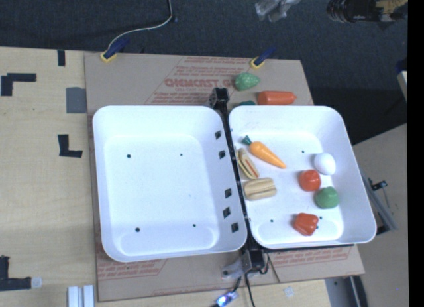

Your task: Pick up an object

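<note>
The red pepper (305, 223) lies far below the claw (278, 2), whose blurred fingers I cannot tell apart. The carrot (266, 154), below it, points its tip down-right

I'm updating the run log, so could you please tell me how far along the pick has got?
Nothing looks done yet. The hand is high above the bench's far side, nothing visible in it. In the right bin lie the carrot, white egg, tomato, red pepper and bread pieces. Descent, grasp and lift all remain.
</note>
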Robot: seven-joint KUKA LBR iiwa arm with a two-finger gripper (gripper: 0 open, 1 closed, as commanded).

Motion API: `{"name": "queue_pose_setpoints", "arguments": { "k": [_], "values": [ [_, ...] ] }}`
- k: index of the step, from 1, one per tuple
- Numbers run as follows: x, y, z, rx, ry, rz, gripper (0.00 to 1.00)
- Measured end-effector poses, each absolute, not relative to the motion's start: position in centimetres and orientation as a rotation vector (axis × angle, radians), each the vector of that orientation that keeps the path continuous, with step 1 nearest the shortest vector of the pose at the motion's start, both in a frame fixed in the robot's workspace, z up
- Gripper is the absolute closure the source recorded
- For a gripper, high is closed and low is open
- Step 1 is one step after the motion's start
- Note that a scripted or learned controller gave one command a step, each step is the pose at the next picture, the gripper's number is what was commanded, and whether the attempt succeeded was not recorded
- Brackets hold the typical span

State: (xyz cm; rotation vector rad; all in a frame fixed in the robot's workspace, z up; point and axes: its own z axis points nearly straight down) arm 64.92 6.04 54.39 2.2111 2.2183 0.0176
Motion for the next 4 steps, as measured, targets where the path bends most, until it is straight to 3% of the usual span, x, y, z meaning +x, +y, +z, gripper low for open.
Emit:
{"name": "queue_pose_setpoints", "arguments": {
  "k": [1,2,3,4],
  "values": [
    [57.2,10.8,53.5,2.216,2.231,-0.002,1.0],
    [47.7,21.1,39.9,2.213,2.244,-0.025,1.0],
    [48.4,21.4,53.5,2.214,2.223,0.022,1.0],
    [48.4,21.3,52.7,2.219,2.224,-0.003,0.0]
  ]
}}
